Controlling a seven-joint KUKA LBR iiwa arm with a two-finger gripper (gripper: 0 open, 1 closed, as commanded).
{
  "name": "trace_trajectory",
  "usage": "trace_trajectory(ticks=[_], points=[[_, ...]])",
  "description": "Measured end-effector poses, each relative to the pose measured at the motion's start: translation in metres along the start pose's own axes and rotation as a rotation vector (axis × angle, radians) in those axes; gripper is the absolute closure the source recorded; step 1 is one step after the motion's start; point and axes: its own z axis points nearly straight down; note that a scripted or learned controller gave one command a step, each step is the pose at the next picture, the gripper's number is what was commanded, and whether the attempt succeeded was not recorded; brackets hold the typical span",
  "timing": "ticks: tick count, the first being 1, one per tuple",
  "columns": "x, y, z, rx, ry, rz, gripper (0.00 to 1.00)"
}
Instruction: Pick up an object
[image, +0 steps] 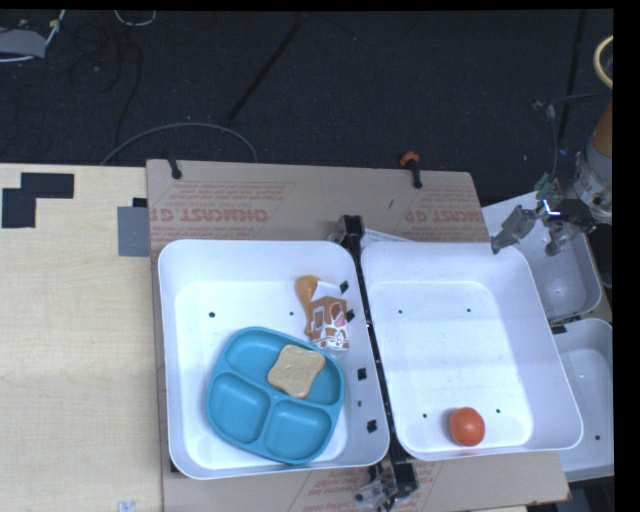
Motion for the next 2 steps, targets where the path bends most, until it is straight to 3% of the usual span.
trace_trajectory(ticks=[1,2], points=[[0.000,0.002,-0.008,-0.012,-0.003,-0.002,0.00],[0.002,0.000,0.034,-0.011,-0.003,-0.003,0.00]])
